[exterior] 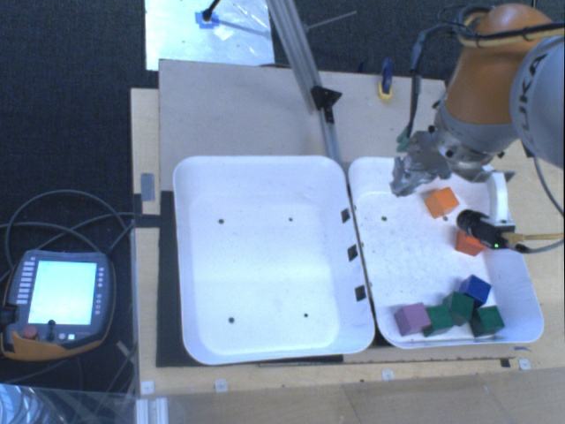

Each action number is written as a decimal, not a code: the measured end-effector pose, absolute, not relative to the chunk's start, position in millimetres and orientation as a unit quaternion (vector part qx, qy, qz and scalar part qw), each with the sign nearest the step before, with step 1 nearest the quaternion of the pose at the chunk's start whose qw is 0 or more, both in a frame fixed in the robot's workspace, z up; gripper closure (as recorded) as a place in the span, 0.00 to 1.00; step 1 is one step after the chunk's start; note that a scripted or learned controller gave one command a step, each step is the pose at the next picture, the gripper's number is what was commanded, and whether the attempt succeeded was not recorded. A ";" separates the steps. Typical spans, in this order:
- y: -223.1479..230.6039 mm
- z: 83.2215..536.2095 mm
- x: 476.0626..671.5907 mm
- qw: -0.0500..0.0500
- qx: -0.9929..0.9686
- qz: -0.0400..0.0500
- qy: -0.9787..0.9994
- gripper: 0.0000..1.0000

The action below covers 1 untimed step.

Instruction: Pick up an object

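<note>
Blocks sit in the right bin (pixel 521 268); my gripper (pixel 408 179) hangs over its far end.

I see an orange block (pixel 440 202) just beside it, and I can't tell its grip. Both bins rest on a tan bench (pixel 238 113) above dark floor (pixel 62 78).

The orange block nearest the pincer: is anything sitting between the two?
Nothing visible does. The pincer hangs over the right bin, and the orange block lies just beside it on bare bin floor.
</note>
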<state>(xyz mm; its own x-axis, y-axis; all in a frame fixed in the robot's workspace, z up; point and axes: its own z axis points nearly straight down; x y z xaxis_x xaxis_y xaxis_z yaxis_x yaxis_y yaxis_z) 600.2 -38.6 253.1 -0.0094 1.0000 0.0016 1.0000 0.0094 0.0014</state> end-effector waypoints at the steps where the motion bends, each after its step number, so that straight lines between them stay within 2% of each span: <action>1: 6.4 242.3 603.2 0.000 -0.704 -0.001 -0.710 1.00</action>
<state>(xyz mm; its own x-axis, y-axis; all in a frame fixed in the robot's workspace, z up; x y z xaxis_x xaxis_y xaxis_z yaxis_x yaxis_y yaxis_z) 603.2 6.4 242.3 -0.0092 1.0000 0.0017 1.0000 0.0092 0.0003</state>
